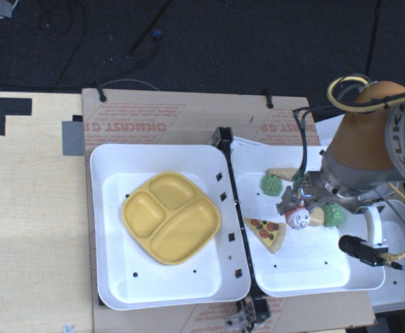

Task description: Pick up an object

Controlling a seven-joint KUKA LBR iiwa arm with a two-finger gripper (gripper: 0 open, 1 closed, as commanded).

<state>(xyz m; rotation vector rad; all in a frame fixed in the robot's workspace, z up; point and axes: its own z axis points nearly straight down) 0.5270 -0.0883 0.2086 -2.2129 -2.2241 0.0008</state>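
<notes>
My gripper (294,201) hangs low over the middle of the right bin (306,283), with the grey and orange arm coming in from the right. Right under its tip lies a small white and red toy (298,219), touching or nearly touching it. A pale wedge (317,217) and a green toy (334,216) lie just right of that. A pizza slice toy (266,232) rests in front and to the left. A green broccoli-like toy (271,184) and a tan piece (283,174) lie behind the gripper.
The left bin (112,186) holds a yellow divided plate (171,217). A black divider (234,214) runs between the two bins. Brown cardboard (154,120) lies beneath and behind them.
</notes>
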